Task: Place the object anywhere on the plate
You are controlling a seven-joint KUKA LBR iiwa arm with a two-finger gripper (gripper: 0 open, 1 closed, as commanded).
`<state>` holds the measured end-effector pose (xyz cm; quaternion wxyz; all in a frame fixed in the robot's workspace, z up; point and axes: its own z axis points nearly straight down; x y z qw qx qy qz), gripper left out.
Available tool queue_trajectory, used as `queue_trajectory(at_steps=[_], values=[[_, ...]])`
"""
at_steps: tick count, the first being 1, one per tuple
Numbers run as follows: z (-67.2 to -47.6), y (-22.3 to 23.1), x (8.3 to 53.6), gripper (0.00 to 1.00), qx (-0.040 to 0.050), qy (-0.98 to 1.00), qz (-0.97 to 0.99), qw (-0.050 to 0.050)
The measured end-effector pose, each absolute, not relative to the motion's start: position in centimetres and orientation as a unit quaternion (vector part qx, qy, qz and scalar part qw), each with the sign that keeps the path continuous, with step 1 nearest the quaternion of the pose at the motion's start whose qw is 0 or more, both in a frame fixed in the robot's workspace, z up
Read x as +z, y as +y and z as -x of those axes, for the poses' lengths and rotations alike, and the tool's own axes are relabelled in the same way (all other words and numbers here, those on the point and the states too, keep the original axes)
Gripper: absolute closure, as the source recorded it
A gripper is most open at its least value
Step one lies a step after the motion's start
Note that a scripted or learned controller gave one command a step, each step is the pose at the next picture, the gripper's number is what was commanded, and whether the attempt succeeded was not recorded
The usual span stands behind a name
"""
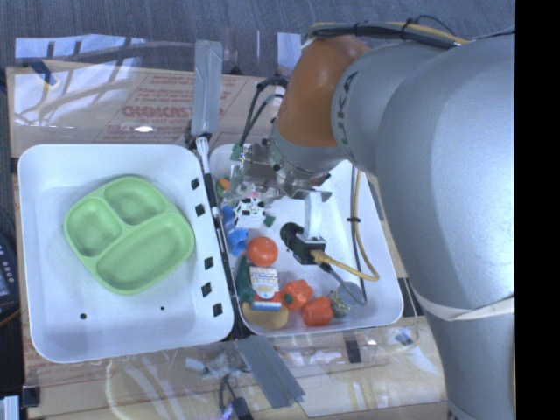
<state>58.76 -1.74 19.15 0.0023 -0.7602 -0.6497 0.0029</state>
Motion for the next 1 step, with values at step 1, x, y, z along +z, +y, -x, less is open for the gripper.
queue_trajectory(at_steps=[1], values=[[-58.78,-1.79,19.19,0.0,0.0026,-0.649,0.761,0.002]])
